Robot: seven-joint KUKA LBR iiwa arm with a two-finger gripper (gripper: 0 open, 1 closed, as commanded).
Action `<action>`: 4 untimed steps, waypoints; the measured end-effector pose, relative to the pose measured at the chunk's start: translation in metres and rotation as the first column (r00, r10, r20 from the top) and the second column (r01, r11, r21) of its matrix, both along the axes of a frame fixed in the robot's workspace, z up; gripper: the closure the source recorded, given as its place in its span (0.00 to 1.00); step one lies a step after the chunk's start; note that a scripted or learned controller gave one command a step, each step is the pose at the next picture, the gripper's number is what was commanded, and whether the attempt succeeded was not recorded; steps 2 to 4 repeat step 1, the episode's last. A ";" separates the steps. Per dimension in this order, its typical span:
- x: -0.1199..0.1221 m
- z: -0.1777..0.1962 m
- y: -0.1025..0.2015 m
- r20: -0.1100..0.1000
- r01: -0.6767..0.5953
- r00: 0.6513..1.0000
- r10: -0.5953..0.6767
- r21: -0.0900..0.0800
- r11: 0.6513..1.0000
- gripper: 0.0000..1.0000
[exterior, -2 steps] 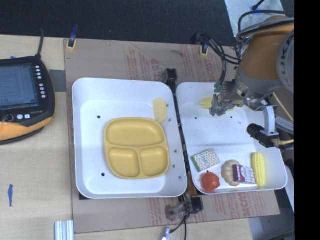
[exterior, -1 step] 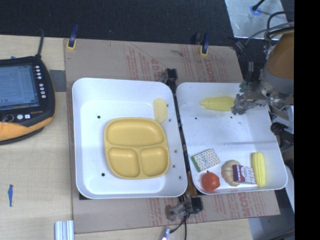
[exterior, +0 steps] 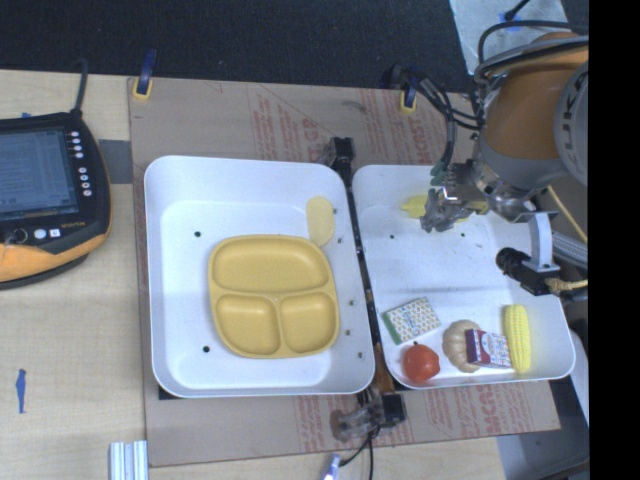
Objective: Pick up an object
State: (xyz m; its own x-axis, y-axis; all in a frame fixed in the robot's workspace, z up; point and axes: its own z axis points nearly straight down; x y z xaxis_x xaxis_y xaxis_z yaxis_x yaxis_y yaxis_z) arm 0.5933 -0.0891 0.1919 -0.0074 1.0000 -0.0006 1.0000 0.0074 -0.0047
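Note:
My gripper [exterior: 441, 215] hangs low over the far part of the right bin [exterior: 445, 268], its tips close to the bin floor. Just left of it lies a small yellow object [exterior: 414, 206], partly hidden by the fingers. Along the right bin's near edge lie a green-patterned box [exterior: 411, 319], a red tomato [exterior: 421, 364], a tan bun-shaped toy [exterior: 460, 341], a small dark red-and-white packet [exterior: 489, 349] and a yellow corn cob [exterior: 517, 336]. The left bin [exterior: 180, 268] holds a yellow divided tray [exterior: 272, 294] and a pale yellow oval piece [exterior: 320, 219].
A tablet controller [exterior: 45, 193] with an orange base sits on the bench at far left. Cables run down from the arm above the right bin's far edge. A black clamp [exterior: 342, 152] stands between the bins at the back.

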 end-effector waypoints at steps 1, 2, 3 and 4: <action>-0.007 0.011 -0.059 0.002 0.005 1.000 -0.005 -0.001 1.000 1.00; -0.007 0.011 -0.059 0.002 0.005 1.000 -0.005 -0.001 1.000 1.00; -0.007 0.011 -0.059 0.002 0.005 1.000 -0.005 -0.001 1.000 1.00; -0.007 0.011 -0.059 0.002 0.005 1.000 -0.005 -0.001 1.000 1.00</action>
